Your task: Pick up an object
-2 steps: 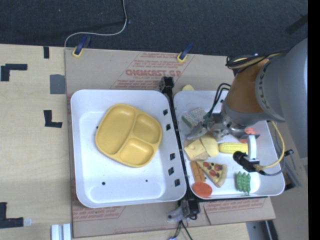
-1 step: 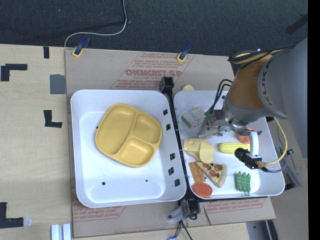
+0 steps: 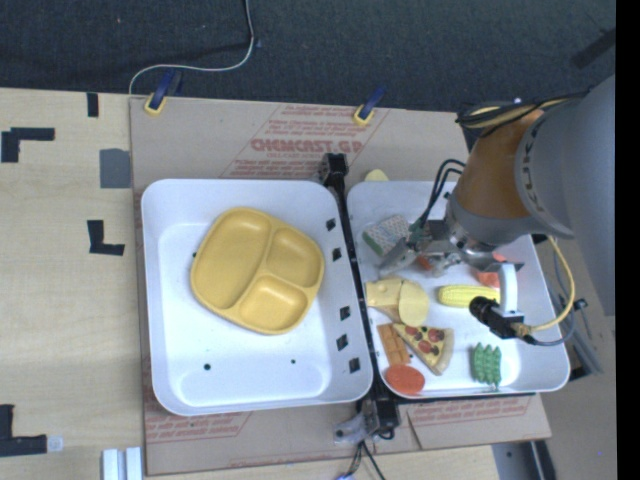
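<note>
The grey arm's pincer [image 3: 403, 252] hangs low in the right shallow white bin [image 3: 530, 373], fingers spread apart, clamped on nothing. Just below it lie a pale yellow cheese-like wedge [image 3: 397, 295], a yellow corn cob [image 3: 460, 294] and a toy pizza slice [image 3: 428, 346]. The left bin [image 3: 165, 298] holds a yellow sectioned plastic plate [image 3: 257, 269].

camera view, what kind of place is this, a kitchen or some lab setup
Most likely a robot lab bench, not a kitchen. Two white bins sit on cardboard clamped to a wooden bench, the food such as the pizza slice looks like toy plastic, and a grey robot arm reaches into the right bin.
</note>
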Controlling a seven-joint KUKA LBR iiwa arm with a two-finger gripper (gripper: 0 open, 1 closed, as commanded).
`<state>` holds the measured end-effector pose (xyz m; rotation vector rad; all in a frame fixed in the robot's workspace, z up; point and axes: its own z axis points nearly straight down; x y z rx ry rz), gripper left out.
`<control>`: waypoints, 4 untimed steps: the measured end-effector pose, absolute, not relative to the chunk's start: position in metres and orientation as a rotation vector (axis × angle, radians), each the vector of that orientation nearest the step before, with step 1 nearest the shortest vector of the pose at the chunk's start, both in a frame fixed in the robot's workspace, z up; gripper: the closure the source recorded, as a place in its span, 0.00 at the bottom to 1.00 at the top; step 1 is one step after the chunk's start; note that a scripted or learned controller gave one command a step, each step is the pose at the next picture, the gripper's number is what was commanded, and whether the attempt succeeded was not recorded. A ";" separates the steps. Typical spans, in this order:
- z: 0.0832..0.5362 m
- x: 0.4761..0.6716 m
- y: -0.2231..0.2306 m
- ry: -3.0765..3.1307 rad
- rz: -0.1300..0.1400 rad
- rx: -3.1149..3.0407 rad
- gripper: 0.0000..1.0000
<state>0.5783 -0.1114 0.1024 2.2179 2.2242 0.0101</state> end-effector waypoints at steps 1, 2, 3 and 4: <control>0.081 0.659 -0.103 2.233 -0.026 2.235 0.00; 0.093 0.658 -0.105 2.227 -0.022 2.231 1.00; 0.236 0.672 0.001 2.230 0.022 2.201 1.00; 0.190 0.646 0.039 2.228 -0.006 2.220 1.00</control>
